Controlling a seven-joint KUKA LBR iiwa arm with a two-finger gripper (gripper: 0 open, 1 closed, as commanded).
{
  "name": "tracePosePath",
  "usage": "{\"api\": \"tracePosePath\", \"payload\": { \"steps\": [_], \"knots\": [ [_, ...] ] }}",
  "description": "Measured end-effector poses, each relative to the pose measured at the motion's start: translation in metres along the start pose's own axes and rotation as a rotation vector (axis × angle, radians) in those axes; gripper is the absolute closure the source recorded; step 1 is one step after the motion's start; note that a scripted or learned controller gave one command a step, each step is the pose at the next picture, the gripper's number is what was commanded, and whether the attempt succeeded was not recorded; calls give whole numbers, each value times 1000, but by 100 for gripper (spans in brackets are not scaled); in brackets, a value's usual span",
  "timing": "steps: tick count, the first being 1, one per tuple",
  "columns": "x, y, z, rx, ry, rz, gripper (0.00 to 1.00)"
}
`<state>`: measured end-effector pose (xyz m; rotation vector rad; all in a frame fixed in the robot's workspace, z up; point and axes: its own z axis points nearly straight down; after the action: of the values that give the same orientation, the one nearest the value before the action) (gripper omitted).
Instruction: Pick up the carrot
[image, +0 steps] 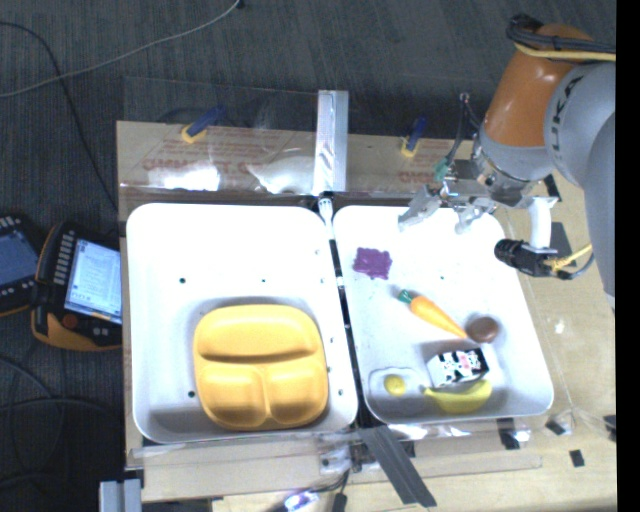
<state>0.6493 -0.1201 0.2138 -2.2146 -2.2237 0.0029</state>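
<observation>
Fingers (418, 213) of the gripper (444, 213) are spread apart, with nothing between them; it hangs over the far edge of the right bin (520, 330), at the end of the grey arm (560, 90) with its orange band. Just below and to the left of it, on the bin floor, lies a purple scrap (372, 262). Further toward the near side lies the carrot (432, 311), slanted, its green top pointing toward the divider between the bins and its tip toward a small brown round thing (484, 327) just beside it. The carrot is well apart from the gripper. Nearer the front edge sit a black-and-white toy (458, 366), a banana (460, 397) touching it, and a yellow piece (395, 383). The left bin (180, 260) holds a big yellow loaf (260, 362).
</observation>
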Motion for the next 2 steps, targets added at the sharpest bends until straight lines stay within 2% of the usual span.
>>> {"api": "tracePosePath", "payload": {
  "steps": [1, 2],
  "knots": [
    [14, -60, 122, -3, 0, -111, 0],
    [-41, -117, 123, -17, -8, -174, 0]
  ]
}}
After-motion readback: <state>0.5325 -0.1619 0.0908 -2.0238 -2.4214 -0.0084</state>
